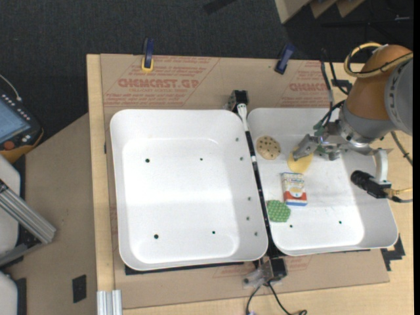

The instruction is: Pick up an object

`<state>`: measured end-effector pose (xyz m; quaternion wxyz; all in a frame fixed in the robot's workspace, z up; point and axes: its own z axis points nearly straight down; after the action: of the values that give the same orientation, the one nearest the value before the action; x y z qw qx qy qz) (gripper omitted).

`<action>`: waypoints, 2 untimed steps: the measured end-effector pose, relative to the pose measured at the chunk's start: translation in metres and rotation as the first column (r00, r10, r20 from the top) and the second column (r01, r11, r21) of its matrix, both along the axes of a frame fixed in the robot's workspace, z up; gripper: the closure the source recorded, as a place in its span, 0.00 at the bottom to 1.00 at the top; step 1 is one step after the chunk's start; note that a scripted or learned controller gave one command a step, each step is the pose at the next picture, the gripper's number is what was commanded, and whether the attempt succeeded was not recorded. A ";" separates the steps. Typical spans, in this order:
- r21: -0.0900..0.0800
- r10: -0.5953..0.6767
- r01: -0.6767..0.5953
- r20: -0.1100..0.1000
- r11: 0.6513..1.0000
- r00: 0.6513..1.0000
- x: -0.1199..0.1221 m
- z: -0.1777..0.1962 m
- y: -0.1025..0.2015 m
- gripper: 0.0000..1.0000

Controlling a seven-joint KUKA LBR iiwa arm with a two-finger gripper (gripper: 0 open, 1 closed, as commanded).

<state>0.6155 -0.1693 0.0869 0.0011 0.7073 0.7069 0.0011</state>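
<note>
Several small objects lie in the right bin (367, 231). A round tan cookie (267, 147) sits near its left wall. A yellow piece (300, 164) lies just right of the cookie. Below these is a small white, red and blue box (294, 189), and a green disc (278, 210) lies lower left of the box. My gripper (304, 151) reaches in from the right and hangs directly over the upper edge of the yellow piece, partly covering it. I cannot make out whether it touches the piece.
The left bin (131, 143) sits beside the right one, with a black divider (252, 163) between them. A black part with a white cable (369, 184) hangs over the right bin's right side. Clamps (148, 54) hold the cardboard base at the back.
</note>
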 end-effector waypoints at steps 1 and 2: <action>0.001 0.003 -0.003 -0.006 1.000 1.000 -0.004 -0.002 0.031 0.00; 0.001 0.001 -0.001 -0.005 1.000 1.000 -0.004 -0.002 0.030 0.00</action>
<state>0.6112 -0.1392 0.0848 -0.0011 0.7070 0.7072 -0.0004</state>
